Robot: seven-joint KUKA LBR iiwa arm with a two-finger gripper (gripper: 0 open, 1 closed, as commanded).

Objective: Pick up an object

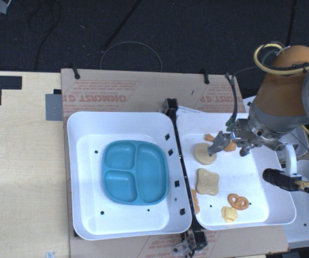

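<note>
In the camera view the pick is not yet done; nothing is lifted, and every piece of food lies on the floor of the right bin. The gripper hangs low over that bin's 11 o'clock quarter, at the end of the arm that reaches in from 3 o'clock. Its fingers look spread, one toward 9 o'clock and one toward 3 o'clock; a small orange morsel shows in the gap between them, but nothing is pinched as far as the view tells. What is left, by this reading, is to close on a piece and raise it clear.

The likeliest targets are that orange morsel and the round biscuit, which lies just beside the left fingertip at its 8 o'clock; whether the tip touches it cannot be told.

Around them: a tan square slice sits at 6 o'clock of the biscuit, near but apart. A pretzel and a yellow lump lie close together toward the bin's 6 o'clock edge. An orange strip lies against the divider side at 8 o'clock.

The left bin holds a blue divided plate, well apart from the gripper. Both bins rest on a cardboard sheet on the table.

The closeness of biscuit and morsel is the main hindrance; a closing finger could nudge one while seeking the other.
</note>
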